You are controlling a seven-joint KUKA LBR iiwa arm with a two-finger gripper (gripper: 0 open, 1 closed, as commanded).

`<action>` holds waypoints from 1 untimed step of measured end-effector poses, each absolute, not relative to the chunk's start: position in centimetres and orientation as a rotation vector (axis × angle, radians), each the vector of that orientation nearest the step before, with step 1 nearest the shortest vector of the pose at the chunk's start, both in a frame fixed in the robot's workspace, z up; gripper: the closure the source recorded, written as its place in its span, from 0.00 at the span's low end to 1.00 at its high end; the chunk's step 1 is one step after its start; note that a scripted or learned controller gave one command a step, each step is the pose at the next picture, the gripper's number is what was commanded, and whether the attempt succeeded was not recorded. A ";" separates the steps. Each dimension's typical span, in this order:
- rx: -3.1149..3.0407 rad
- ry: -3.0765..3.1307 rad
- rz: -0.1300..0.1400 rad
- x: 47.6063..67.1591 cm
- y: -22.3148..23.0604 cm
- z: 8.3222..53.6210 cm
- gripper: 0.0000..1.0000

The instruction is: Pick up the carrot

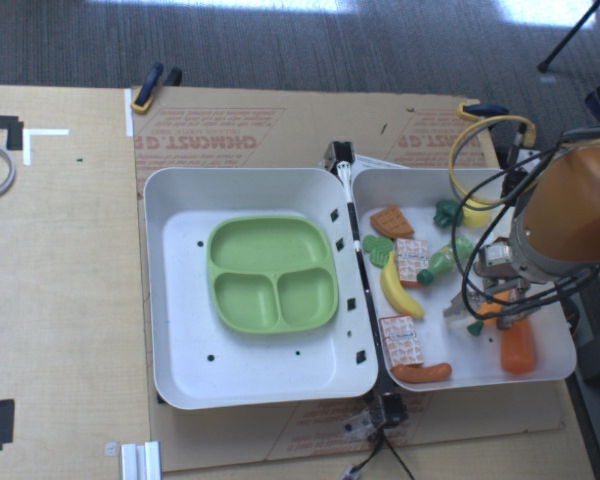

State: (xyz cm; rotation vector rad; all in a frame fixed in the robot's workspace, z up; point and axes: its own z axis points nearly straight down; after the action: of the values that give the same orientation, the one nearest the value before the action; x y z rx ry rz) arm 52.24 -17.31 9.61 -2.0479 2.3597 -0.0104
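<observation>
The carrot [517,349] is an orange piece lying at the front right corner of the right bin [552,372], with a small green bit by its upper left end. My gripper [483,306] hangs low over the bin just left of and above the carrot, close to its top end. The wrist and cables cover part of it. An orange patch shows right under the gripper, and I cannot tell whether it is part of the carrot or touches it.
The right bin also holds a banana [399,289], two snack boxes [411,260] [401,339], a sausage [420,373], a brown wedge [390,221] and green vegetables [446,212]. The left bin [180,368] bears a green divided plate [272,273].
</observation>
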 end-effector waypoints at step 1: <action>-2.260 2.151 0.004 51.8 -18.3 9.4 0.00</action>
State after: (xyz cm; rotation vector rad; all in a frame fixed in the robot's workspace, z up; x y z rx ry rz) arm 51.80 -18.27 9.42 -2.2598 2.1509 0.0036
